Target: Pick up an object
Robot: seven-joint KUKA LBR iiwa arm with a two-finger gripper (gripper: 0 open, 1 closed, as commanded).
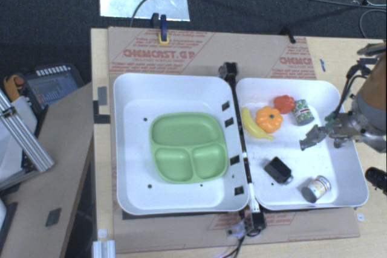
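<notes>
Two white bins are seen side by side on the bench. The left bin [130, 130] holds a green divided plate [187, 147] w/ three compartments, set approx. at its centre. The right bin [344, 157] holds the loose objs. A yellow banana [253, 125] is laid at 10 o'clock of the bin, touching an orange pumpkin-like toy [269, 119] just to its 3 o'clock. A red pepper-like toy [284, 103] is placed at 1 o'clock of the pumpkin, and a small green-labelled can [302, 112] lies just beside it. A black box-like obj [278, 170] is found at 6 o'clock in the bin; a silver can [317, 188] lies on its side near the 5 o'clock corner.

The gripper [309, 139] is seen over the bin's mid-right, at 3 o'clock of the banana, apart from all objs. Nothing is seen between the fingers; whether wide or narrow cannot be told.
</notes>
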